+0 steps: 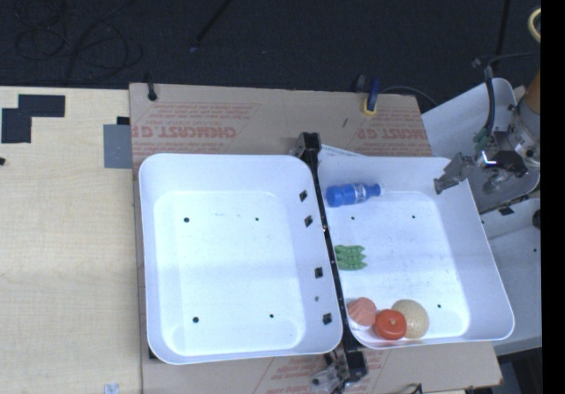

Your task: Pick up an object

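Observation:
The right bin (459,246) holds a blue bottle (352,194) lying on its side near the far left corner. A small green object (350,257) lies by the bin's left wall. In the near left corner sit a pink piece (361,310), a red round object (390,324) and a beige round object (412,317), close together. My gripper (452,173) hangs at the right bin's far right edge, away from all the objects, with nothing visibly between its fingers.
The left bin (159,207) stands beside the right one, joined by a black divider with clips (320,233). Both rest on a cardboard sheet (221,123). Cables and the arm's body crowd the right edge.

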Tool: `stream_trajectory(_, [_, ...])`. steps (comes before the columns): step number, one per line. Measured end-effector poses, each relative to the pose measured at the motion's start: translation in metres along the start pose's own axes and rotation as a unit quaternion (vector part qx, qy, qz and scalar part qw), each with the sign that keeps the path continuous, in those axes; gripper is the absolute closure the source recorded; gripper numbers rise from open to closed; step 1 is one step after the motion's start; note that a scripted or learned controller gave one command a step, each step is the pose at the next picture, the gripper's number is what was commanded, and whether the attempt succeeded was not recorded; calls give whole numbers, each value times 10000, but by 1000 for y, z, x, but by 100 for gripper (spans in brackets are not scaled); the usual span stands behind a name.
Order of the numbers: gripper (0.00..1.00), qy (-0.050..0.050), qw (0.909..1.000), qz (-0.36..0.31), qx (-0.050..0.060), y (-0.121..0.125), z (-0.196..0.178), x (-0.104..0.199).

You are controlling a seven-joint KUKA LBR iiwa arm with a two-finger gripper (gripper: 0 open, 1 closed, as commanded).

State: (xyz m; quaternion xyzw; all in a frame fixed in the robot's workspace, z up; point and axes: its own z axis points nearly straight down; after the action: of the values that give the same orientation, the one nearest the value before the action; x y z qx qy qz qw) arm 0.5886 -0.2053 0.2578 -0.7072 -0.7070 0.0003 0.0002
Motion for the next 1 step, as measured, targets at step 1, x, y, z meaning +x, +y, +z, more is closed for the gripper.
stream_trajectory(1, [0,21,10000,15,56,-65,77,-8])
